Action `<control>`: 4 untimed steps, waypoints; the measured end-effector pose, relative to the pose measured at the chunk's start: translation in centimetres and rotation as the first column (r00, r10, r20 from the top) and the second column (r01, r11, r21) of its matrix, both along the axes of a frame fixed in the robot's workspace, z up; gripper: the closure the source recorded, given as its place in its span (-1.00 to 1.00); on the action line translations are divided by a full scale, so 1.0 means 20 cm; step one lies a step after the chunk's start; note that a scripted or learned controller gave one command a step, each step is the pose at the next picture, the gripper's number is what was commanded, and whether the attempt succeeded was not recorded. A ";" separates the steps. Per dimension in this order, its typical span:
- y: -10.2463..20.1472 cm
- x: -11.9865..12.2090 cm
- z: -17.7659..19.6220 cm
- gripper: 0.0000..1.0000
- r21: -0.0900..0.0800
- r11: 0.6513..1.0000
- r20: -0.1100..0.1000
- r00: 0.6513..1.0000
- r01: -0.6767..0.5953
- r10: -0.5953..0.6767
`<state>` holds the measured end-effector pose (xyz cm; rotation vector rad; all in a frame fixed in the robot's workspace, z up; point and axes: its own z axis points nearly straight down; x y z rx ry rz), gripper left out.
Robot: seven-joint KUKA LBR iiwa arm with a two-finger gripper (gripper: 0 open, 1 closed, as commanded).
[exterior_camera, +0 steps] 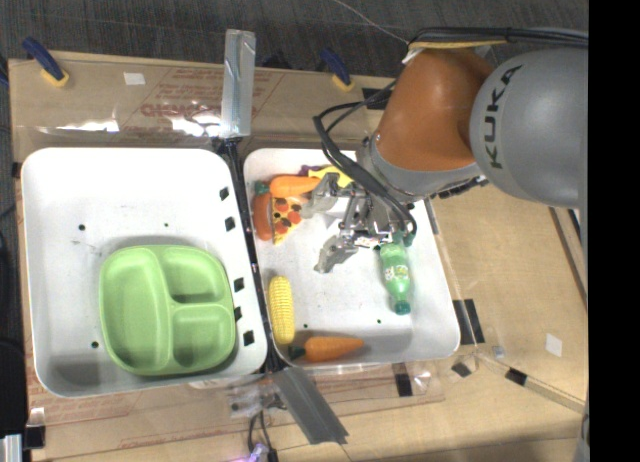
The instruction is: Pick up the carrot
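Note:
The carrot [328, 348] is orange and lies on its side along the near wall of the right bin [432, 312], its tip pointing right. My gripper [336, 254] hangs over the middle of that bin, well behind the carrot and apart from it. It is open, and nothing shows between its fingers. The grey arm with its orange band [432, 110] reaches in from the right and hides the bin's back right corner.
A yellow corn cob [282, 308] lies just left of the carrot. A green bottle [396, 275] lies right of the gripper. A pizza slice [274, 216] and other orange and yellow toys sit at the back left. The left bin [60, 200] holds a green divided plate [168, 308].

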<state>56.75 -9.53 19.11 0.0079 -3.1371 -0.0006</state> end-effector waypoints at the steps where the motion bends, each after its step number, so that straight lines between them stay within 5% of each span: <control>1: -0.11 -0.39 0.51 -1.00 -0.003 0.999 0.011 0.999 -0.040 0.040; 2: -0.18 -0.38 0.24 -1.00 0.003 0.927 0.000 0.927 -0.376 0.376; 3: -0.19 -0.38 -0.03 -1.00 0.006 0.758 0.001 0.758 -0.653 0.653; 4: -0.20 -0.43 -0.25 -1.00 0.005 0.869 0.000 0.869 -0.496 0.496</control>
